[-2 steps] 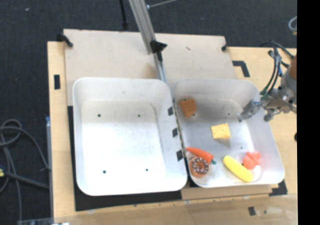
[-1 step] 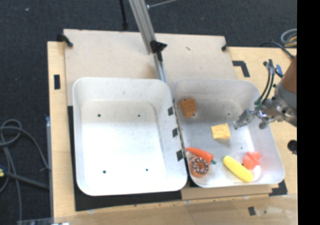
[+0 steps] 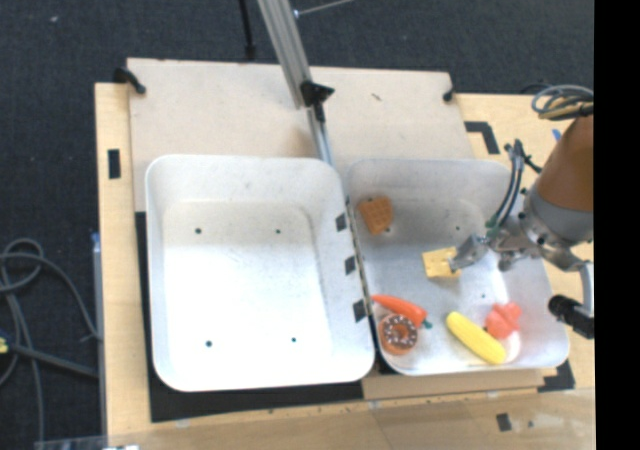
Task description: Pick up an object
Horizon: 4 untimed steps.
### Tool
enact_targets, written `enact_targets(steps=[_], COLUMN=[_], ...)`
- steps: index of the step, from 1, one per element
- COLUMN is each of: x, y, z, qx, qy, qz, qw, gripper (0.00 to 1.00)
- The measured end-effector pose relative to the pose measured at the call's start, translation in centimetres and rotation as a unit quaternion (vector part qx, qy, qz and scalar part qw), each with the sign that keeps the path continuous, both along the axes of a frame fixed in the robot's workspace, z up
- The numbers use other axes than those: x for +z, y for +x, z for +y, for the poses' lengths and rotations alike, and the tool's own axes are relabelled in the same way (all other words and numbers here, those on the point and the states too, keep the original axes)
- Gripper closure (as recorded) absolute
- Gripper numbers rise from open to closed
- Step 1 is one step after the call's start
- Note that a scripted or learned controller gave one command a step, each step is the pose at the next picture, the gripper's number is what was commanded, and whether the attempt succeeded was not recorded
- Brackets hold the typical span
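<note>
**Tool low over the right bin, beside the yellow wedge**

From my remote seat I see the arm (image 3: 568, 173) reaching in from three o'clock, its orange band above the wrist. The tool (image 3: 478, 250) sits low in the right bin (image 3: 420, 178), its tip just at the three o'clock side of a pale yellow wedge (image 3: 439, 264); whether they touch, I cannot tell. I also cannot tell whether the tool is released or clenched, and nothing visibly sits in it.

Around the right bin: a brown round piece (image 3: 376, 214) toward eleven o'clock, an orange carrot (image 3: 399, 307) and a chocolate donut (image 3: 399, 334) at seven o'clock, touching each other, a yellow banana (image 3: 474, 337) at six o'clock, and a red-pink item (image 3: 503, 320) just beside the banana's right end. The left bin (image 3: 250, 268) lies alongside on the desk (image 3: 230, 108).
</note>
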<state>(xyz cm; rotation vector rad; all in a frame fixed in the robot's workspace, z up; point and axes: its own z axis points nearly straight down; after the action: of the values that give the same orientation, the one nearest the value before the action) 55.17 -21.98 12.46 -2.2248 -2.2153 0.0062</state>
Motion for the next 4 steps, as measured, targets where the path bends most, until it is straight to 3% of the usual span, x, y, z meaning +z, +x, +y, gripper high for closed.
enact_targets(steps=[1, 3, 4], x=[1.5, 10.1, 10.1], y=[0.2, 0.4, 1.4], z=[-0.1, -0.5, 3.7], qx=[-0.002, 0.004, 0.005], qy=[-0.0002, -0.0006, 0.0012], qz=[-0.005, -0.006, -0.003], qw=[1.0, 1.0, 1.0], gripper=[1.0, 1.0, 1.0])
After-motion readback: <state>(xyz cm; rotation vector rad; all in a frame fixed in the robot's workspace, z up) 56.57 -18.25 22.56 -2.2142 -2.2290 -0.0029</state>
